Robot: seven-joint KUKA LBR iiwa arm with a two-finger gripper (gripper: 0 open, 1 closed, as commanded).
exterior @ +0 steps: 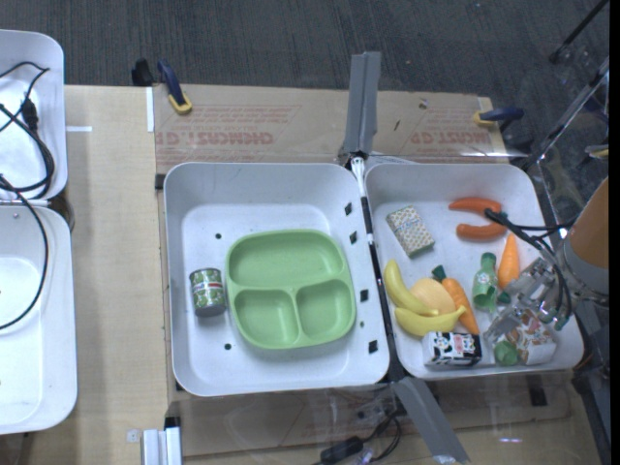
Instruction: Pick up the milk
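From above, the surface [107, 260] carries two white bins side by side. The left bin [184, 260] holds a green plate [289, 287] with three compartments, lying flat near the middle, and a small can [206, 291] just beside the plate's left edge, upright or nearly so. The right bin [523, 187] is crowded: a small patterned box [411, 231] sits tilted near its upper left, two sausages [479, 217] lie close together toward the top, and a carrot [510, 260] stands slanted below them. Lower down, two bananas [412, 303] curve along the left side with a yellow fruit [435, 295] between them, a second carrot [457, 303] lies just to their right, and a green bottle [484, 284] sits beside that. The milk [453, 348], a small black-and-white carton lying on its side, rests at the bin's bottom edge, touching the lower banana. The arm enters from the right, and the hand [531, 303] is low over the bin's lower right corner, above a clutter of packaging, near the milk but apart from it. I cannot tell how the hand is set, and nothing is visibly held in it.
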